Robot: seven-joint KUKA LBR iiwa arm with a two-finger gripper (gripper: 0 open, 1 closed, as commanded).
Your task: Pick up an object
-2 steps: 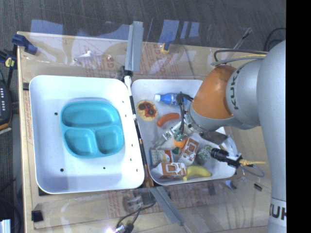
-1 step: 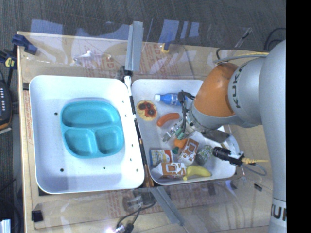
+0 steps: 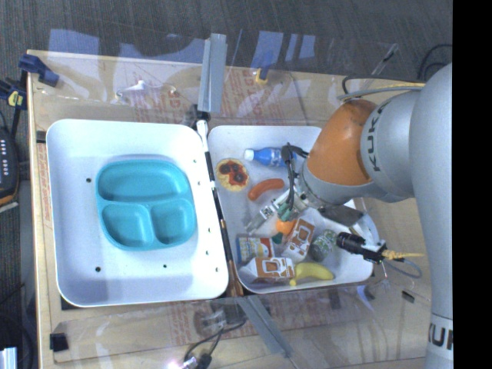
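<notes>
You are watching the gripper (image 3: pixel 281 208) reaching down into the crowded right bin (image 3: pixel 231 264) beside the hot dog (image 3: pixel 266 188), its pincer state impossible to tell here.

Seen from above: gripper (image 3: pixel 278 210) lowered among toy food in right white bin (image 3: pixel 231 141); yellow plastic banana (image 3: pixel 314 272) at six o'clock, blue divided tray (image 3: pixel 146 203) at nine.

Grey KUKA arm with an orange wrist band

The arm (image 3: pixel 419 141) has smooth, rounded grey casings with dark "KUKA" lettering; above the pincer (image 3: pixel 280 210) sits a glossy orange band, and thin cables run beside it.
</notes>
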